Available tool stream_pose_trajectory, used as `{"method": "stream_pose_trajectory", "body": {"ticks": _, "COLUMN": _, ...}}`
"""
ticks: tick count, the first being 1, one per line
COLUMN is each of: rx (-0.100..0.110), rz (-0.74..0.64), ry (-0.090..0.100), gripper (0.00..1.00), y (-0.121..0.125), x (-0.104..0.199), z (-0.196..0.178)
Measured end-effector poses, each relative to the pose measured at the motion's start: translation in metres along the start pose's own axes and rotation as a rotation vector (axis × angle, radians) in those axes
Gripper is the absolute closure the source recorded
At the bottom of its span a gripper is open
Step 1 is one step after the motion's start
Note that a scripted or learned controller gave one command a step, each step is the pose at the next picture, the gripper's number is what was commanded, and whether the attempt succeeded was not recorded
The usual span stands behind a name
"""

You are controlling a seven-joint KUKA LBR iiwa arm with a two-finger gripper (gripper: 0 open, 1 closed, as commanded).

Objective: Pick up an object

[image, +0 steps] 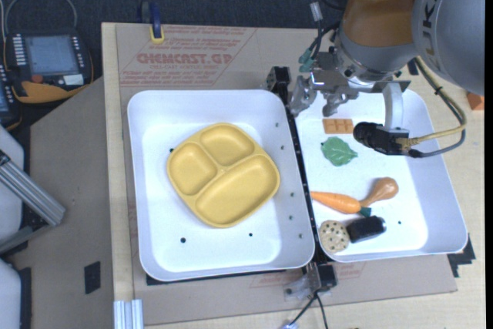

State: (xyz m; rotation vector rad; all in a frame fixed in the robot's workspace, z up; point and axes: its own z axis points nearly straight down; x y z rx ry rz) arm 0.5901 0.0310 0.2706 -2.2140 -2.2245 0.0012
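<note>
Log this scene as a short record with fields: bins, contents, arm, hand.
left bin: holds a yellow divided plate
right bin: holds a tan cracker, green leaf, carrot, wooden-coloured drumstick, spotted cookie, black block
arm: reaches in from the right, over the right bin's far end
hand: above the cracker, nothing seen between its fingers

Open floor around the leaf (339,151) on its right; cracker (337,125) crowding just above, carrot (336,201) lying below.
</note>
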Motion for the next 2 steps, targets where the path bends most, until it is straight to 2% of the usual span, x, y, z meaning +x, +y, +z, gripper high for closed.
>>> {"method": "stream_pose_trajectory", "body": {"ticks": 1, "rx": 0.001, "rz": 0.002, "ry": -0.001, "gripper": 1.00, "y": -0.0276, "x": 0.0466, "z": 0.0117}}
{"method": "stream_pose_trajectory", "body": {"ticks": 2, "rx": 0.000, "rz": 0.004, "ry": -0.001, "gripper": 0.00, "y": -0.0267, "x": 0.0454, "z": 0.0114}}
